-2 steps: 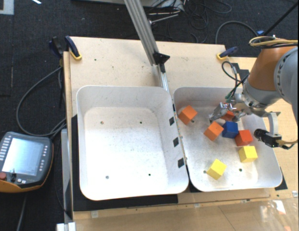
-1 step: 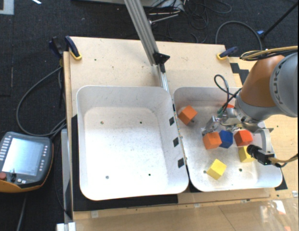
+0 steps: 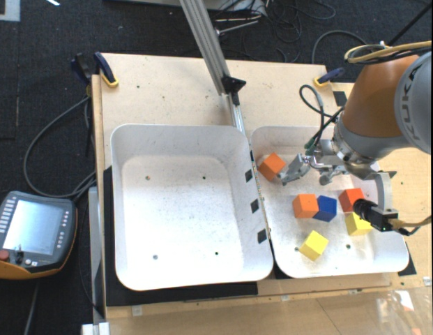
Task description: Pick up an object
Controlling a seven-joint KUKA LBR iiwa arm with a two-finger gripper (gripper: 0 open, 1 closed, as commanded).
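Two shallow white bins sit side by side on the pale wooden tabletop (image 3: 174, 89). The left bin (image 3: 132, 152) shows only its speckled floor. The right bin (image 3: 390, 257) holds six small blocks.

Three of them are orange or red-orange: one orange block (image 3: 272, 165) lies near the bin's upper left corner, a second orange block (image 3: 305, 205) lies near the middle, and a red-orange block (image 3: 350, 199) lies to the right. One blue block (image 3: 326, 208) touches the right side of the middle orange block. Two are yellow: one yellow block (image 3: 314, 245) lies toward the front of the bin, apart from the others, and another yellow block (image 3: 356, 223) sits just below the red-orange one, partly behind a black fitting on the arm.

The grey arm with its orange band (image 3: 380, 96) reaches in from the right over the right bin. Its gripper (image 3: 310, 169) hangs between the upper orange block and the middle pair, with the fingers (image 3: 291, 172) spread apart and nothing between them. One finger tip sits just beside the upper orange block; whether it touches the block cannot be told.

A slanted aluminium bar (image 3: 202, 37) crosses the tabletop toward the seam between the bins. Two clamps with yellow tips hold the tabletop's far edge, one at the left corner (image 3: 97, 68) and one near the right (image 3: 328, 77). A handheld control pendant (image 3: 31, 232) lies on the dark floor to the left.
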